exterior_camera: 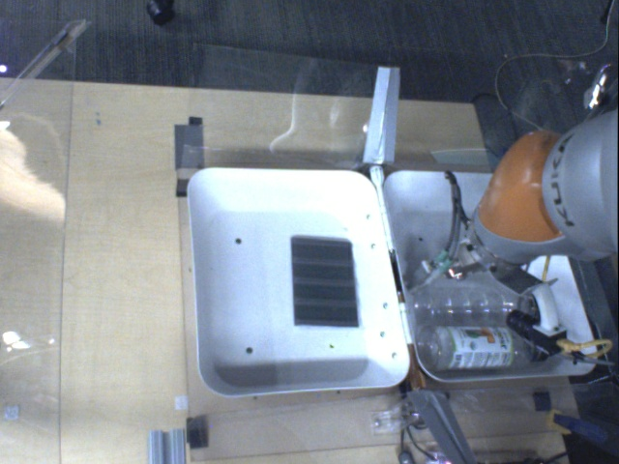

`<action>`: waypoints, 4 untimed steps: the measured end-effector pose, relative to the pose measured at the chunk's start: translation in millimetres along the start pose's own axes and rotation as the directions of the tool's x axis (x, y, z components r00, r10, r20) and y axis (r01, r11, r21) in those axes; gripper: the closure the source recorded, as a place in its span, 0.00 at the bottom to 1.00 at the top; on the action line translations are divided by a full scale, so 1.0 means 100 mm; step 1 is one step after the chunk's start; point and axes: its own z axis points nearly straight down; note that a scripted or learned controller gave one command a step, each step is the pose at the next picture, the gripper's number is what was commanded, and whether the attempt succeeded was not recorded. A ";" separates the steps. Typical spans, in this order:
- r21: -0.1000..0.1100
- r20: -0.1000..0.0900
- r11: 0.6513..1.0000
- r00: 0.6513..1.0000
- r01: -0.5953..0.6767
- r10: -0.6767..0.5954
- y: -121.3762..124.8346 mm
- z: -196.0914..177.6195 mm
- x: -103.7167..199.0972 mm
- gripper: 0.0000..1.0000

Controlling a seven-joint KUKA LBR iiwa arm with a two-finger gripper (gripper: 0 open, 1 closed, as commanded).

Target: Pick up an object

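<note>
Item: clear bottle (pixel 471 341), lying in right bin (pixel 416 201) w/ other bits. Left bin (pixel 222 259): dark ridged pad (pixel 324 280). Arm (pixel 551 196) over right bin; grasp state: can't tell. Step: approach, prob. Next: descend onto bottle, squarely.

I find the left bin (pixel 232 288) wide open to approach; its floor carries a dark ribbed panel (pixel 324 280) at centre. The right bin (pixel 418 211) is crowded: the arm (pixel 542 196) overhangs its upper half, and clear plastic bottles (pixel 474 332) with other small items crowd its near end.
</note>
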 end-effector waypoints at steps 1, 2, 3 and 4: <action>0.001 0.002 0.986 0.986 -0.169 0.169 -0.61 -0.48 -0.29 0.00; 0.001 0.002 0.986 0.986 -0.169 0.169 -0.62 -0.48 -0.29 0.00; 0.001 0.002 0.998 0.998 -0.068 0.068 -0.53 -0.01 0.16 0.00; 0.002 0.001 0.974 0.974 -0.225 0.225 0.00 0.01 -0.07 0.00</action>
